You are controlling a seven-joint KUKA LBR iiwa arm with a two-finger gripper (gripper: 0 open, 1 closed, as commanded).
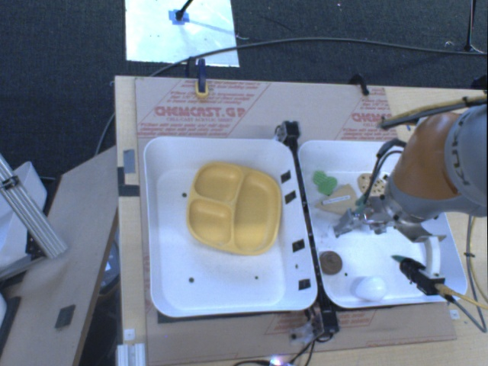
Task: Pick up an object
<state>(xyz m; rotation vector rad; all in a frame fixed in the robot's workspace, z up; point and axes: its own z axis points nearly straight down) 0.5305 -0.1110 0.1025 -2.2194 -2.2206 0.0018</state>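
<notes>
Currently the claw (345, 226), jaw state indeterminate, hovers among crowded items in the right bin (450, 239); misalignment risks a missed grasp.

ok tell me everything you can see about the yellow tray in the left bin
The yellow tray looks like smooth moulded plastic, a rounded square with three recessed compartments: one long one on its right side and two smaller ones on its left. It lies flat and right side up, turned slightly askew, near the middle of the left bin. It rests on the bin floor and nothing else touches it; its compartments hold nothing.
</notes>
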